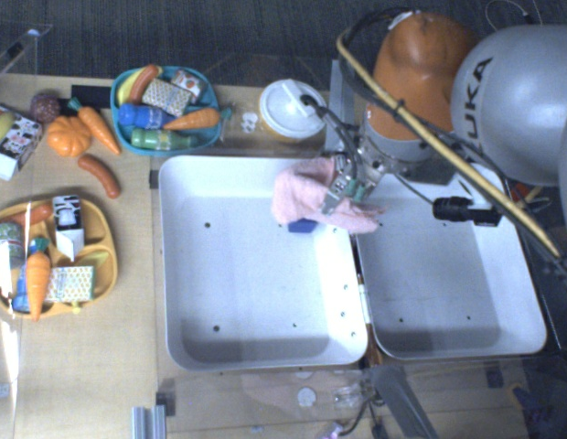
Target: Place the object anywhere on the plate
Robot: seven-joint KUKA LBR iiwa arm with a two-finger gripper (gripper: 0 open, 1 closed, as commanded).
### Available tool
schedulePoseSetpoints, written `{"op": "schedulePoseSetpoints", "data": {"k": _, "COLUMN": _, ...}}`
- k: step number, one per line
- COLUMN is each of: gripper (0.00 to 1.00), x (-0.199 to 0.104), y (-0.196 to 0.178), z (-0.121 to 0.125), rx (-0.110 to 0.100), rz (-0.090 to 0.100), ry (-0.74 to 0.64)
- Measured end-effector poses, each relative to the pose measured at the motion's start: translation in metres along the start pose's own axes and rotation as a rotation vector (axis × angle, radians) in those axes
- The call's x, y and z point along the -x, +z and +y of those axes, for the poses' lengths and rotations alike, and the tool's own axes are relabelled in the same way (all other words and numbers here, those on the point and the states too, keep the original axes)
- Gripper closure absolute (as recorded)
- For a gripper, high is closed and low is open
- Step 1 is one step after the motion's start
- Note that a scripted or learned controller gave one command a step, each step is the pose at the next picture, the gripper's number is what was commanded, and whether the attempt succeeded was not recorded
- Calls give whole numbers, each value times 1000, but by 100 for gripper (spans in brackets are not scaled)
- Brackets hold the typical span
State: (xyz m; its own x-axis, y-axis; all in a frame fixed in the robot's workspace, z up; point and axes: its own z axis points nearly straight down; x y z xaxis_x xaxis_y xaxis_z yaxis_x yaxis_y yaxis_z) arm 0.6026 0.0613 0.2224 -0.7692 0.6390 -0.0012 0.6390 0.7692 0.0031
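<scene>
A crumpled pink cloth (293, 199) lies over the far right corner of the left bin (256, 300) and across the rim shared with the right bin (448, 282). A small blue object (303, 226) peeks out from under its near edge. My gripper (342, 193) comes down from the right onto the middle of the cloth, and the fabric bunches up around its fingertips, pinched between them. A yellow plate (102, 245) sits on the bench at the far left, loaded with toy food.
A blue bowl (165, 108) of toy food stands behind the left bin, with a white lidded cup (288, 108) beside it. Loose toy carrots, a pumpkin (68, 135) and a sausage (99, 175) lie on the bench at left. The arm's bulk covers the far right.
</scene>
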Motion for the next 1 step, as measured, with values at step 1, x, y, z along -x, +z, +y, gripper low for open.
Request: {"op": "schedulePoseSetpoints", "data": {"k": 1, "gripper": 100, "x": -48, "y": 9, "z": 20, "rx": 0, "rz": 1, "ry": -400}}
